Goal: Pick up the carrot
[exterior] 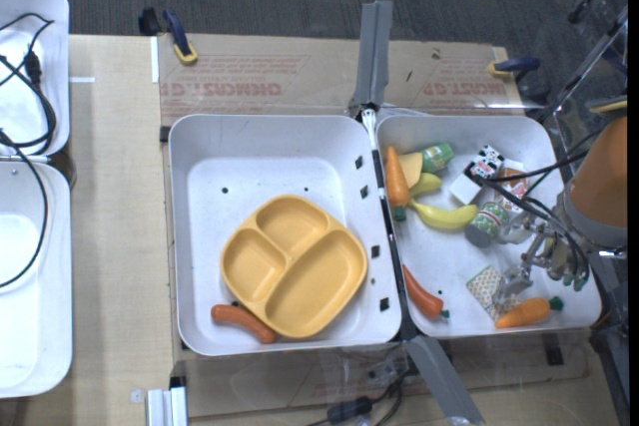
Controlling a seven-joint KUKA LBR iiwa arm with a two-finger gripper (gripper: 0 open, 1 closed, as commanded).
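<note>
Fingers (511,289) hover just above tapered orange carrot (523,313) (smooth, plastic-looking).

Red lettering is seen printed on the cardboard sheet (300,75) behind the two white bins (195,214), running upside down and mirrored so that no word can be made out with certainty, and no other text can be read

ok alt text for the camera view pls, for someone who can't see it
The gripper hangs low in the right bin, just above a carrot near the front wall, among a banana, two more carrots and small packets. The left bin holds a yellow divided plate and a sausage.
</note>
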